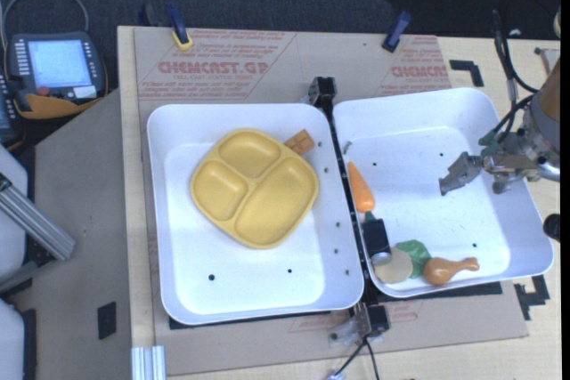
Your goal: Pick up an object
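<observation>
The cardboard on the desk [267, 58] reads "CHEMCAST GP". Jaws [479, 173] hang apart and empty over the right bin [419, 116]; the carrot [360, 188] lies well left of them.

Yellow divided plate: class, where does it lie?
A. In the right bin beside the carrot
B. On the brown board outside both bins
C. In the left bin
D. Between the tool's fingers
C: the yellow divided plate rests on the floor of the left bin, across the divider from the carrot.
</observation>
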